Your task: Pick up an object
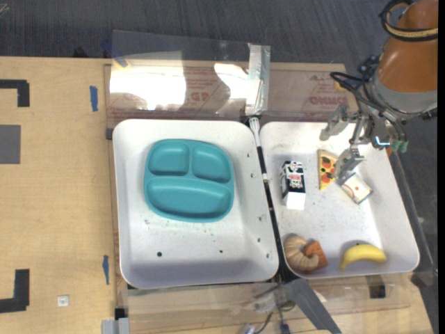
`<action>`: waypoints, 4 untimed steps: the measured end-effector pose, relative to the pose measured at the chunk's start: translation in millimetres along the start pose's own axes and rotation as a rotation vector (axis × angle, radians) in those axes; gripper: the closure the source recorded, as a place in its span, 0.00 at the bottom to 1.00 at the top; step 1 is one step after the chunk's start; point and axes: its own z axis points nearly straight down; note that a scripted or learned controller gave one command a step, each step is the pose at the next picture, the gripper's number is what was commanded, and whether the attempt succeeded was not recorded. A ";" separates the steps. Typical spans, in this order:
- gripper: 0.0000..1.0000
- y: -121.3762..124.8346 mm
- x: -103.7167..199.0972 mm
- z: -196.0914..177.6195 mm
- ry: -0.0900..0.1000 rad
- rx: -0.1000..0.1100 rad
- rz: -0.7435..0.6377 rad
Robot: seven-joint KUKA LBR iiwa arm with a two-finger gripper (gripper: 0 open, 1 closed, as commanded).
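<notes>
Banana (362, 255) lies long axis left-right, near right bin (396, 207) front; gripper (345, 167) finger state unclear.

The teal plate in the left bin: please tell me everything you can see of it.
The teal plate is a rounded, plastic-looking dish with three compartments: two smaller ones at the far side and one wide one at the near side. It lies flat, right side up, near the middle of the left bin. Its compartments hold nothing, and only the bin floor touches it.
</notes>
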 end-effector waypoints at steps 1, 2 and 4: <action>0.00 5.3 20.8 112.7 -0.006 0.001 -0.052; 1.00 7.1 19.2 103.4 -0.011 0.001 -0.053; 1.00 190.8 132.2 1.8 0.000 -0.003 0.420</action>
